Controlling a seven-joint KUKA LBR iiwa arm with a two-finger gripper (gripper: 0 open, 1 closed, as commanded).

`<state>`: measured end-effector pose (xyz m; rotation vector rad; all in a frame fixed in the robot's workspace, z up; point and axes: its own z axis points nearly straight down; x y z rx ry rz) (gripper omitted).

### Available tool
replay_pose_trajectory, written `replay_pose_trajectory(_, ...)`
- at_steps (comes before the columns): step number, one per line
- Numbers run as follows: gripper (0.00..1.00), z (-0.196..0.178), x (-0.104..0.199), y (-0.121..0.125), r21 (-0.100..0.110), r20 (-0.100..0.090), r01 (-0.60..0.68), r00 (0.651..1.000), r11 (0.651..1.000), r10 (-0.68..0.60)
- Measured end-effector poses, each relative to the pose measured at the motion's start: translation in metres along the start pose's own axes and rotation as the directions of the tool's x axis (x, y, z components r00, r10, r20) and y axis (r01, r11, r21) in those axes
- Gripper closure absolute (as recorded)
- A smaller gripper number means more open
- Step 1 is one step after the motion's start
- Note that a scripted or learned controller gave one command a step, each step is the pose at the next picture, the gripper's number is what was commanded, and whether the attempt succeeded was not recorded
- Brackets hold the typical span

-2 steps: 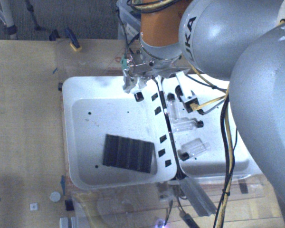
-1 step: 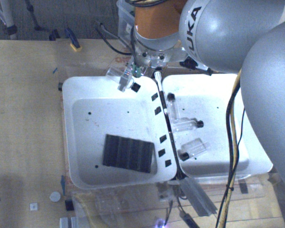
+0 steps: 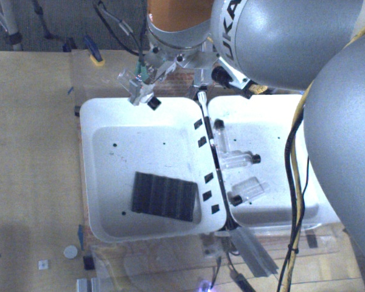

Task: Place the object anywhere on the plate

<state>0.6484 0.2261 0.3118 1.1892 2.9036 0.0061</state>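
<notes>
clear plastic vials (image 3: 238, 159) lie in the right white bin (image 3: 304, 208), beside the divider.
dark ribbed rectangular plate (image 3: 164, 196) rests flat in the left white bin (image 3: 88, 163); two-finger gripper (image 3: 143, 93) hovers over that bin's far rim, fingers slightly apart, clamping nothing.

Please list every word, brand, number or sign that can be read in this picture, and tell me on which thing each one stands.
"UKA": black letters on the grey arm, near the top; it looks like the brand name with its first letter hidden.
The small black squares along the bins' middle rim carry no readable text.
The small white tag on the bench at lower left is too small to read.
</notes>
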Motion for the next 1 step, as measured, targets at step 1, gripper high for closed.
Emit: replay_pose_trajectory(1, 1.00, -0.0331, 0.0318, -0.0730, 0.008, -0.002, -0.221, 0.975, 0.975, 0.221)
